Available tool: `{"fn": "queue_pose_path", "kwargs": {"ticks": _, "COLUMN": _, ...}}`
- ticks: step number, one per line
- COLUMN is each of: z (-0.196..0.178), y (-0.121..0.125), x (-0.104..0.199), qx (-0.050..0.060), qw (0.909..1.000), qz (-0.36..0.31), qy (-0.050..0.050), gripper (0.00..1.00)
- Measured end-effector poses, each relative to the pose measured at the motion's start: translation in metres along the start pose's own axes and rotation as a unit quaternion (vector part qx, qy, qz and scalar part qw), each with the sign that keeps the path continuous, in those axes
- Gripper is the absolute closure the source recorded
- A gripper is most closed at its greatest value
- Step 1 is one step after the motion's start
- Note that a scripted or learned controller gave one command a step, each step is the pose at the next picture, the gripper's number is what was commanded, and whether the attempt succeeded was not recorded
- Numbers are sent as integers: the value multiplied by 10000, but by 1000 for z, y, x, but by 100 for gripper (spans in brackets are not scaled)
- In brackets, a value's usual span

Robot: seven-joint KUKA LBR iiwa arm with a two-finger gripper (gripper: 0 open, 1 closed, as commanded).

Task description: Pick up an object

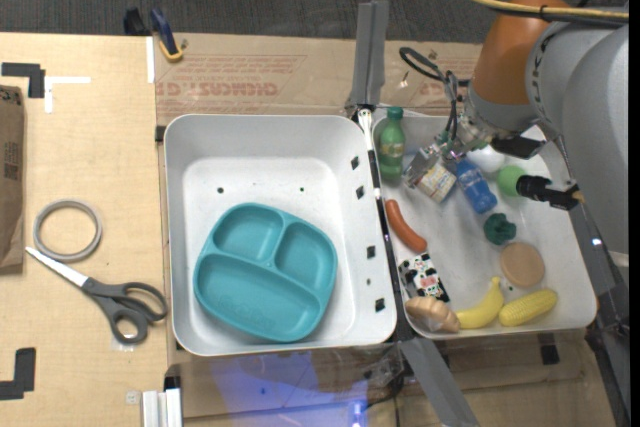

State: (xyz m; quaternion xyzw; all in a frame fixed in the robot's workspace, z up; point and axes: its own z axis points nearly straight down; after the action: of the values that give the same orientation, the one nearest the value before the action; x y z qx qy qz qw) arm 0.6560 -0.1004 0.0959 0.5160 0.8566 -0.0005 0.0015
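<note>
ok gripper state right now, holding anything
gripper: cannot be told; it is low in the right bin, at the small box beside the blue bottle.

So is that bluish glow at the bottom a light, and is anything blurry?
Camera view: a bluish-white glow spills below the left bin, source unclear; the teal plate looks sharp; the arm at right looks soft and close.

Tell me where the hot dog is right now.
The hot dog lies in the right bin, near its left wall, below the green bottle.
</note>
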Motion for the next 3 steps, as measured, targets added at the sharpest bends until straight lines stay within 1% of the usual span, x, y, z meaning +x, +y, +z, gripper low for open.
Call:
{"fn": "queue_pose_path", "kwargs": {"ticks": 1, "z": -10, "y": 1, "x": 0, "qx": 5, "qw": 10000, "qz": -18, "qy": -14, "gripper": 100}}
{"fn": "queue_pose_path", "kwargs": {"ticks": 2, "z": -97, "y": 29, "x": 47, "qx": -5, "qw": 10000, "qz": -22, "qy": -2, "gripper": 100}}
{"fn": "queue_pose_path", "kwargs": {"ticks": 3, "z": -218, "y": -16, "x": -37, "qx": 3, "qw": 9971, "qz": 759, "qy": 0, "gripper": 100}}
